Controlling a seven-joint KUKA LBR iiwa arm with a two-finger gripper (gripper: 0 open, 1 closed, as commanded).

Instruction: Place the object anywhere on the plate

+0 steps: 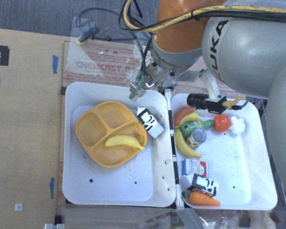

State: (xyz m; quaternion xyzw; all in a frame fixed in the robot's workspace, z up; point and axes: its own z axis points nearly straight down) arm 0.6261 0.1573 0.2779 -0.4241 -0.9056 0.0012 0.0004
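Note:
An orange-yellow divided plate (101, 127) lies in the left bin (76, 180). A small yellow banana (124, 143) rests on the plate in its right-hand compartment. My gripper (135, 90) hangs above the back edge of the left bin, up and to the right of the plate and apart from the banana. Nothing shows beneath it. A black-and-white box (149, 122) lies just off the plate's right rim, below the gripper.
The right bin (248, 172) holds a yellow banana (183, 143), a red tomato (222, 123), a green item (194, 125), a carrot (203, 199), a small carton (196, 168) and other toys. The divider (172, 149) separates the bins. The arm's bulk looms over the back right.

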